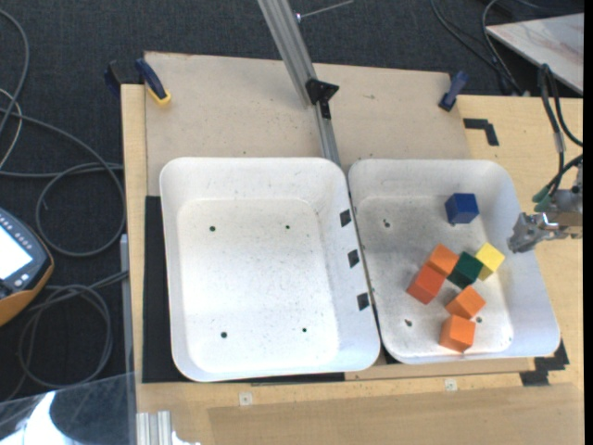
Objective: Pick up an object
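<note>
Hovering at the right bin's (519, 202) right rim, the gripper (524, 233) sat just right of the yellow cube (492, 258) in the block cluster; honestly couldn't tell its grip state.

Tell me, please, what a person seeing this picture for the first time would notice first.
The eye goes first to the cluster of coloured blocks in the right bin, with a blue block lying apart above them. Next comes the gripper at that bin's right rim, and the metal pole slanting down between both bins.
</note>
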You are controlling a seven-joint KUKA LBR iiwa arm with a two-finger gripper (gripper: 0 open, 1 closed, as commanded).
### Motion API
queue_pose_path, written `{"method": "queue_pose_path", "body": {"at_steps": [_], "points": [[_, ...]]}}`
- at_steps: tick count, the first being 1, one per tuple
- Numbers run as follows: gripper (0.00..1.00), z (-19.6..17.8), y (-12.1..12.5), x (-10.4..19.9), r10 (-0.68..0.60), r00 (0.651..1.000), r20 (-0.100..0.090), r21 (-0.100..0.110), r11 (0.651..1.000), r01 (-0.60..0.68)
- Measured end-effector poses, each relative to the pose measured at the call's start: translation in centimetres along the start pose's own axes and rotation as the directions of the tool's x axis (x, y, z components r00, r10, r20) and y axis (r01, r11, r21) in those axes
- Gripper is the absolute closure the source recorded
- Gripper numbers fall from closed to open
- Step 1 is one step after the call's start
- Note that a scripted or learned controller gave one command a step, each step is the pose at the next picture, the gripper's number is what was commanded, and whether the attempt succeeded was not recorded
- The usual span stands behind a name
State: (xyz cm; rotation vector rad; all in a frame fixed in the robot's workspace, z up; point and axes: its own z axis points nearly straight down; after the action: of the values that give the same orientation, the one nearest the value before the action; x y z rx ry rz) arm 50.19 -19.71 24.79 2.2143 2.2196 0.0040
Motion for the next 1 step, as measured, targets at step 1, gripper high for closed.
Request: {"method": "queue_pose_path", "body": {"at_steps": [1], "points": [[1.00,-0.92,-0.05,5.38,-0.005,1.000,-0.006,0.006,1.000,0.005]]}}
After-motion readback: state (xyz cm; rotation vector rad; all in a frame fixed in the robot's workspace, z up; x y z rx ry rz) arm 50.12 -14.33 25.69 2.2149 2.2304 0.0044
